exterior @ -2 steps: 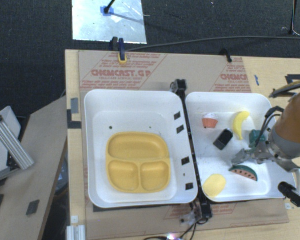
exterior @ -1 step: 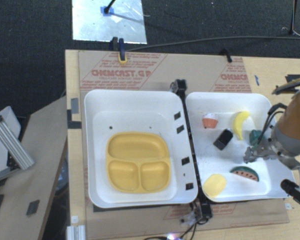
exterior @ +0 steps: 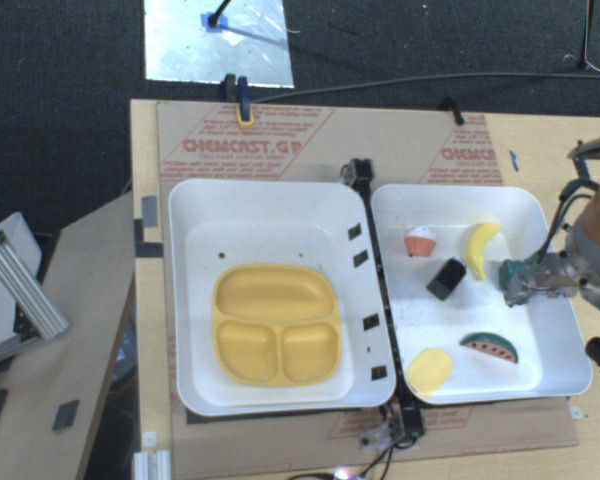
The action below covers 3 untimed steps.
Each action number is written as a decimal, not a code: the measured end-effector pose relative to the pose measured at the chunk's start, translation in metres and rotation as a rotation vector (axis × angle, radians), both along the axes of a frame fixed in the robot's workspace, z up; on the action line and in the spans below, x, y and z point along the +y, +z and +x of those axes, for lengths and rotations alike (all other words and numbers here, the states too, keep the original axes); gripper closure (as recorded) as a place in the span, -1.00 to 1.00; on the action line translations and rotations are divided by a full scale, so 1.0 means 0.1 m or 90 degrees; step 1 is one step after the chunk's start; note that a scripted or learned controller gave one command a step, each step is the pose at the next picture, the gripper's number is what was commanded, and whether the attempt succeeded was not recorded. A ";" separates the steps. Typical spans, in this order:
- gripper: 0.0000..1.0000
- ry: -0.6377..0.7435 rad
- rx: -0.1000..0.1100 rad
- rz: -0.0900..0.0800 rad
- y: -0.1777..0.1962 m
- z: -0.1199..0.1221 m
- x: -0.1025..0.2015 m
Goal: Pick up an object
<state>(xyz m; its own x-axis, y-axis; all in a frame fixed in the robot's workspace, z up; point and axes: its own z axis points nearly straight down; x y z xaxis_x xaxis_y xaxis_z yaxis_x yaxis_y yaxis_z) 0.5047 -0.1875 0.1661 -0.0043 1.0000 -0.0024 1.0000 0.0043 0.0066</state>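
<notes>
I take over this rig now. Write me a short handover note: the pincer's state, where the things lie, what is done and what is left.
Pincer: low at the right bin's right side, just right of the banana; nothing visible between its fingers, and open or shut is not clear.
Right bin: pink-topped toy and banana at the top, black block in the middle, watermelon slice and a yellow round piece at the bottom.
Left bin: a yellow divided tray.
Done: the arm has reached into the right bin.
Left: grasp an object and lift it; the banana is nearest.
</notes>
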 end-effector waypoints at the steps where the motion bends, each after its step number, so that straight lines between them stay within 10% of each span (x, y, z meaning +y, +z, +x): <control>1: 1.00 0.000 -0.001 0.000 0.63 0.06 -0.03; 3: 1.00 0.003 0.003 0.002 0.85 0.09 0.42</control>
<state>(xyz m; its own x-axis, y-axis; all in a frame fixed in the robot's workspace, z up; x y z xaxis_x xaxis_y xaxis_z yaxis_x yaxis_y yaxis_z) 0.5140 -0.1459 0.2506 -0.0084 1.0000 0.0006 1.0000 0.0084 0.0020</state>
